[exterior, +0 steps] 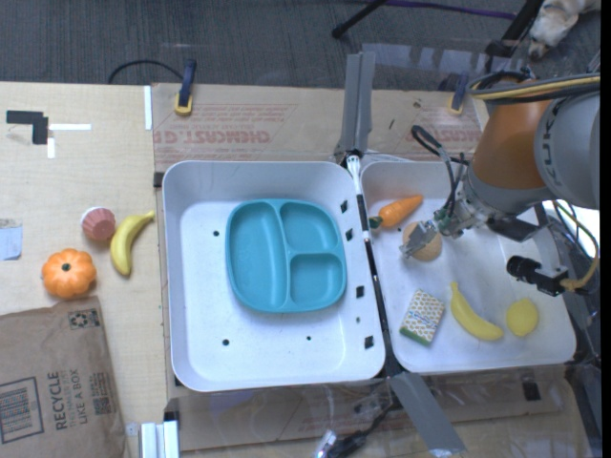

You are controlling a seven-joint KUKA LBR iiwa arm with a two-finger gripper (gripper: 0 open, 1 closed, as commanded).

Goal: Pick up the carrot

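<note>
The carrot (397,210) is orange with a green stub and lies at the far left of the right bin (558,346), close to the wall between the bins. My gripper (419,240) hangs low just right of and nearer than the carrot. It sits over a round tan item (430,249) and does not touch the carrot. The grey arm with its orange band (506,151) comes in from the upper right.
The right bin also holds a yellow banana (474,316), a lemon (522,318) and a green-yellow packet (422,316). A teal divided plate (286,256) fills the middle of the left bin (191,351). On the bench at left lie a small pumpkin (69,273), another banana (129,241) and a pink cupcake (98,224).
</note>
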